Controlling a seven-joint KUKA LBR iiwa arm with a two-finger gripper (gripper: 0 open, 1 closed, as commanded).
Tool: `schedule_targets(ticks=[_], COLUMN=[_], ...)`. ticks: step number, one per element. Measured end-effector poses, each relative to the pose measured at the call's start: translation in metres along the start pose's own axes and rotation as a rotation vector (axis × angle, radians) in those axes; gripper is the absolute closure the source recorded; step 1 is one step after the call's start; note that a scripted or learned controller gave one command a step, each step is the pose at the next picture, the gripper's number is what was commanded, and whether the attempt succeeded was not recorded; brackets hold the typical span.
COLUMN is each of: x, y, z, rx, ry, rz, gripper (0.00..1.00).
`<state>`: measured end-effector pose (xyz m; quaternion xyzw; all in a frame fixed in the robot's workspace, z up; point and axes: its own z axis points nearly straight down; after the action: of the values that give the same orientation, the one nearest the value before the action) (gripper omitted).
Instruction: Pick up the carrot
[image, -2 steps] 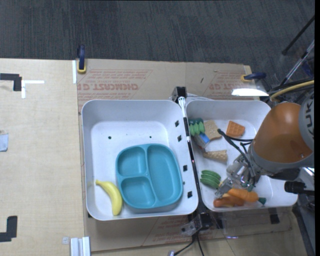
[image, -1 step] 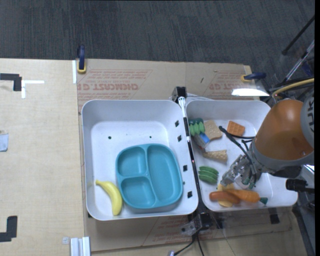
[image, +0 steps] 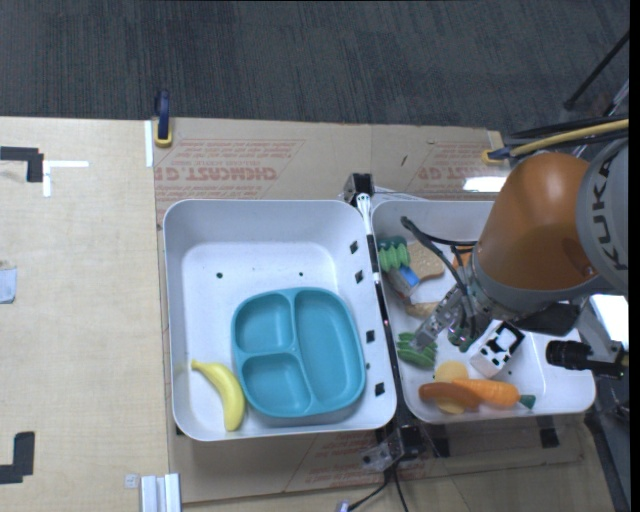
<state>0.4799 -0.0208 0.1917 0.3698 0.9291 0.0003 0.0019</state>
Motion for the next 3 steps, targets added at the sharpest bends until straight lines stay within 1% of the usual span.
schedule_targets(ticks=[1, 2, 3], x=[0.0, -0.057, -0.011], y=[0.0, 0.029, -0.014], z=[0.0, 0.001, 0.0], rx=[0.0, 0.001, 0.001], ry=[0.0, -0.001, 0.002], rz=[0.0, -0.116, -0.193], gripper=[0.0, 0.0, 0.0])
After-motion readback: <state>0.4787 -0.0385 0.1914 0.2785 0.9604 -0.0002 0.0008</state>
